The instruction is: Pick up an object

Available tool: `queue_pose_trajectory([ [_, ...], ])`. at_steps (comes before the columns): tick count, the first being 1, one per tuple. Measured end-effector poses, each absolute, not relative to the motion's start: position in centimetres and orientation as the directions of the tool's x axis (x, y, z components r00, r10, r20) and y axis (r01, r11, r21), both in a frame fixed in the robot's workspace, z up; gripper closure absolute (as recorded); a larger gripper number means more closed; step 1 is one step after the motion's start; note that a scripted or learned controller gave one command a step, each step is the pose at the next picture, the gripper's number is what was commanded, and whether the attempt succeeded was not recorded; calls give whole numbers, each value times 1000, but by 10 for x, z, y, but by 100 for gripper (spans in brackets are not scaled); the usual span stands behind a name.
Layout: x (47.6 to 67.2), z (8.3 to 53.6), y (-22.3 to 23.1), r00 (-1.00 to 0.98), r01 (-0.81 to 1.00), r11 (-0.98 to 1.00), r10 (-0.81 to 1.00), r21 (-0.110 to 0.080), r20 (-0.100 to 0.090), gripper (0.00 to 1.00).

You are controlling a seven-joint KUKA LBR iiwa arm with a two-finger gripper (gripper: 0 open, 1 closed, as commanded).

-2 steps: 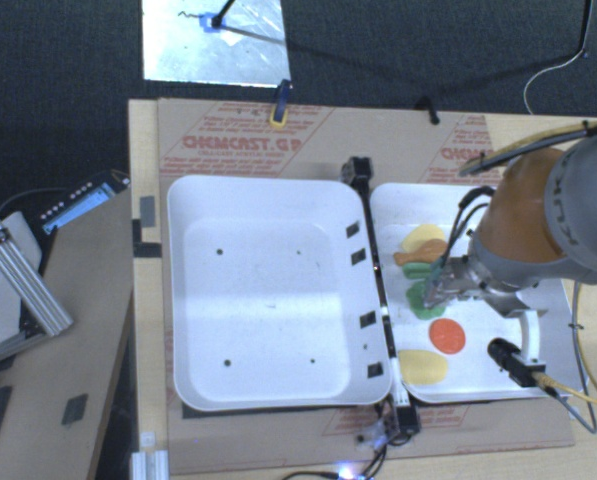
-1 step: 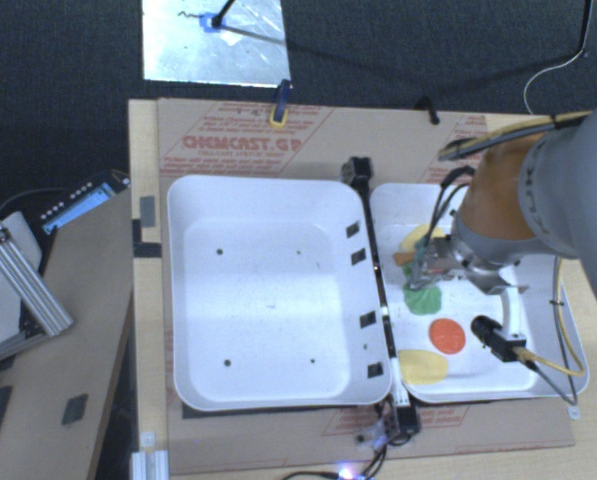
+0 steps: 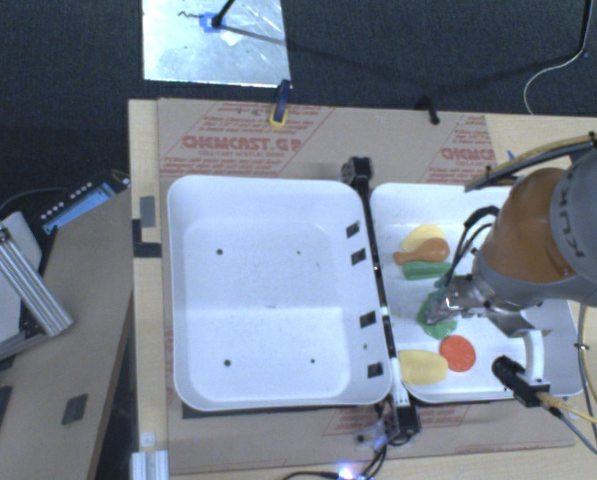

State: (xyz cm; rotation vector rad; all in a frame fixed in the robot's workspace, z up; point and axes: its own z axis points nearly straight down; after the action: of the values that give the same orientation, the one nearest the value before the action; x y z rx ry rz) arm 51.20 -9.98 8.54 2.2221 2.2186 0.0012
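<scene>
Camera view: claw [image 3: 440, 310] over green object [image 3: 433, 320], right bin [image 3: 388, 208].

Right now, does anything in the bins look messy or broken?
Nothing stands out. The toys sit inside the right bin: a yellow-and-orange piece, a green one, a red disc, a yellow one.

The grey arm [image 3: 590, 230] bears an orange band, black cables and a metallic pincer [image 3: 440, 308].

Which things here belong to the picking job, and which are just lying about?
For the job: tool; green piece under it; red disc; yellow piece; yellow-orange piece; right bin.

Lying about: left bin; clip; foil sheet; cable.
</scene>
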Motion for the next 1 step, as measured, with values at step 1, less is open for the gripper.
queue_pose_trajectory([
  [1,558,85,-88,-6,1000,6,1000,6,0,100],
])
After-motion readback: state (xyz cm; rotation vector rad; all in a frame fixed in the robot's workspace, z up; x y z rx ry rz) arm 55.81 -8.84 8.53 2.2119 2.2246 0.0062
